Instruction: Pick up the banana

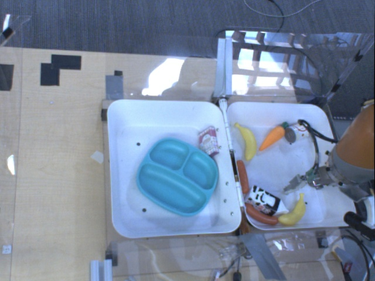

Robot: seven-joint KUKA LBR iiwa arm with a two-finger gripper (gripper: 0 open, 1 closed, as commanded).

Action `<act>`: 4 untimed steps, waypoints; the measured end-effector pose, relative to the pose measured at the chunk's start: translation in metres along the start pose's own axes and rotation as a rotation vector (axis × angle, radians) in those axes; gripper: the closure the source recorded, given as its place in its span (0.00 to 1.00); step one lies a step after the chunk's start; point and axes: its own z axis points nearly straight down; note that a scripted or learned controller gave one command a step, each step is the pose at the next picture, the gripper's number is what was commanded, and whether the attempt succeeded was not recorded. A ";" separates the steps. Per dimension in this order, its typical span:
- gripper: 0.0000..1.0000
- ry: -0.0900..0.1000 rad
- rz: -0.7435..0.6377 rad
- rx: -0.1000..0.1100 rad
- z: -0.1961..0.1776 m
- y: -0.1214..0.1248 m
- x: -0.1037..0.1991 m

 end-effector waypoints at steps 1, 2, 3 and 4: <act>1.00 -0.001 -0.003 -0.007 -0.012 0.004 0.001; 0.00 -0.001 -0.003 -0.007 -0.012 0.003 0.001; 0.00 0.001 -0.032 0.000 0.000 -0.001 -0.004; 1.00 0.000 -0.034 -0.007 -0.012 0.003 -0.004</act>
